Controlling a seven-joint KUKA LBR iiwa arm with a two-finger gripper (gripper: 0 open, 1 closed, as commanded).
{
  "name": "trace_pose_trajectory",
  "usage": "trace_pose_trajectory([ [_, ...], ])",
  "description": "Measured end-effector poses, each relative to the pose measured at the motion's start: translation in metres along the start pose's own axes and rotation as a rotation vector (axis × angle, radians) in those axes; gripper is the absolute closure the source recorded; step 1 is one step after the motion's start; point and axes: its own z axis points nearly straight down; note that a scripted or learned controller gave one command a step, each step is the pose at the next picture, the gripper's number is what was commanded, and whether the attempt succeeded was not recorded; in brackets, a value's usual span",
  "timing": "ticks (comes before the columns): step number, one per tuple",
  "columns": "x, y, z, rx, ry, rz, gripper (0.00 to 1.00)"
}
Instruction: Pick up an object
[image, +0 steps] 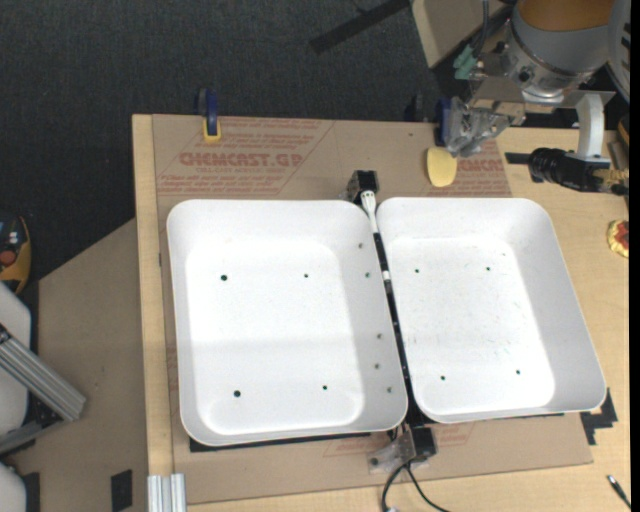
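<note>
While the arm reaches beyond the bins, its gripper (467, 143) hangs just above a pale yellow object (441, 166) on the board; grip state cannot be told.

1. From my remote station the feed was evenly bright, with soft overhead light and no hard-edged shadows.
2. The left bin (280, 320) showed a brighter band across its near floor, while its far half sat in faint grey shade.
3. The right bin (480, 310) read a more uniform white, close to washed out, with little surface detail beyond some fine specks.
4. The dark floor (120, 60) past the bench stayed dim and grainy.
5. The arm (555, 35) at the top right looked soft and slightly smeared.
6. Focus held well on the cardboard (250, 150), whose red print I could partly read.
7. The bins' edges bowed slightly, suggesting mild lens distortion.
</note>
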Motion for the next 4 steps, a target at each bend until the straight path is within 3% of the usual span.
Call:
trace_pose_trajectory([
  [1, 0.068, 0.014, 0.094, 0.016, 0.006, -0.012, 1.0],
  [2, 0.022, 0.016, 0.041, 0.0, 0.002, -0.004, 1.0],
  [3, 0.093, 0.012, 0.111, 0.017, 0.007, -0.014, 1.0],
  [4, 0.101, -0.018, 0.08, 0.01, 0.005, -0.009, 1.0],
])
